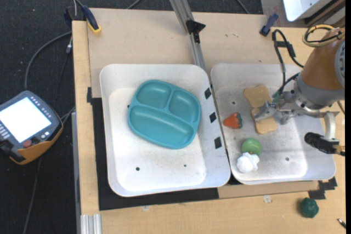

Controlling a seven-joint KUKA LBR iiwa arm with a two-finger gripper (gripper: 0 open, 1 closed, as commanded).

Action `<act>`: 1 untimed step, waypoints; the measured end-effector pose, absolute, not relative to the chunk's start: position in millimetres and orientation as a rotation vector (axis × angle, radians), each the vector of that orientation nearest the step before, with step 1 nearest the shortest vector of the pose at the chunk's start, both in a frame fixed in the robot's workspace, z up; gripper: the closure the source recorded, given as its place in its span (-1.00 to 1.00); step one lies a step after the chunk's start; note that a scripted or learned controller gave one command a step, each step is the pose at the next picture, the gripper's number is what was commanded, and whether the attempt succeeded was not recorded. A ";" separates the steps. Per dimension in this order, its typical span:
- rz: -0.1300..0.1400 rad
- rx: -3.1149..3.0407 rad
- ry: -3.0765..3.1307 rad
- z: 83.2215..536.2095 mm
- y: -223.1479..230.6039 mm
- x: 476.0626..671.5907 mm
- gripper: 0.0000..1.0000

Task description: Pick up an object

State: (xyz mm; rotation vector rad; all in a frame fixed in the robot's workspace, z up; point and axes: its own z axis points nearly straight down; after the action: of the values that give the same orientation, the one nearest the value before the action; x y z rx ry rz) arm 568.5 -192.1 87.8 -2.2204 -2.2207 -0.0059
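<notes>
Camera view: two tan bread-like pieces (256, 96) are seen in the right bin (296, 170), with the end effector (267, 111) lowered between them; whether its fingers are apart or together cannot be told. A red strawberry-like item (233, 121), a green ball (252, 146) and a white object (247, 163) lie nearby. A teal divided plate (164, 113) sits in the left bin (159, 178).

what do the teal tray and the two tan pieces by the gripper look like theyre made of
Teal tray: likely moulded plastic, smooth and slightly glossy, with even colour and rounded compartment ridges.
Tan pieces: matte and flat, bread-like; possibly foam or soft plastic toy food, too small to tell. The gripper sits between them.
</notes>
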 end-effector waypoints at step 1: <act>-0.016 -2.228 -2.231 103.6 -192.6 572.3 1.00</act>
State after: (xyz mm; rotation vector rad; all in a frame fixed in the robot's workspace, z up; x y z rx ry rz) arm 572.3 -192.6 103.6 -2.2284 -2.2310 -0.0159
